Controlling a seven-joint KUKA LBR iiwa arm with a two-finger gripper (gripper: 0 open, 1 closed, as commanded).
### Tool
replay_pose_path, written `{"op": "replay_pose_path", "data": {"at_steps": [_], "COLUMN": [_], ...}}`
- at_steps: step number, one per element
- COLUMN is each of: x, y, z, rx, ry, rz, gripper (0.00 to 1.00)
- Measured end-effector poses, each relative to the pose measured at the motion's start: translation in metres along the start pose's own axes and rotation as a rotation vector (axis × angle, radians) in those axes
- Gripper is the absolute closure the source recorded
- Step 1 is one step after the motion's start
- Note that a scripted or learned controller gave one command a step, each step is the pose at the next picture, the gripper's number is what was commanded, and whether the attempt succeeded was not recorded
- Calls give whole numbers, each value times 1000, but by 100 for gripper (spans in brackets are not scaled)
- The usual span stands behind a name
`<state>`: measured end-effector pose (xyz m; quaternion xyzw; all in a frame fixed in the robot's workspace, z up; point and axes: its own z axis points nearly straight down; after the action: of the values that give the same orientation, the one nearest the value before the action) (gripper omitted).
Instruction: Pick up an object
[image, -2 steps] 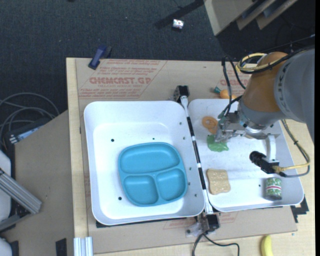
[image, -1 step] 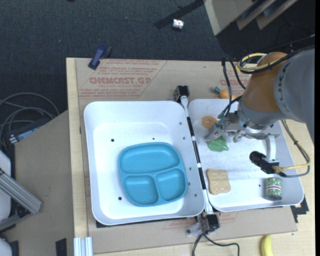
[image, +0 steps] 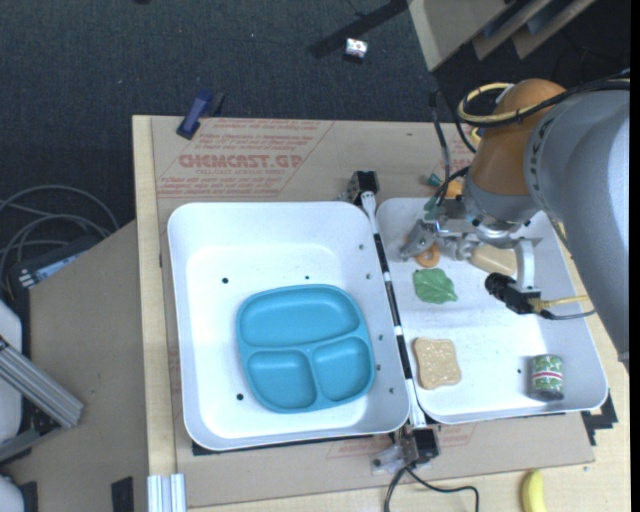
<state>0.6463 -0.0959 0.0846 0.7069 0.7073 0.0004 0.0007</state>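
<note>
We see the tool (image: 432, 243) low in the right bin (image: 570, 395), green leaf (image: 435, 287) just below it toward us (finger state: cannot tell).

The bench (image: 250, 160) is a pale board printed with red lettering, standing over dark carpet. Two shallow white bins lie on it side by side, the left bin (image: 200, 300) and the right bin (image: 500, 390), touching along their inner rims. A small blue object (image: 198, 114) rests at the board's far left corner.
</note>
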Motion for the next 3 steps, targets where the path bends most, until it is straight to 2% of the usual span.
{"op": "replay_pose_path", "data": {"at_steps": [1,3], "x": [1,3], "y": [21,20], "z": [0,0], "rx": [-1,1], "ry": [0,-1], "rz": [0,0], "gripper": [0,0]}}
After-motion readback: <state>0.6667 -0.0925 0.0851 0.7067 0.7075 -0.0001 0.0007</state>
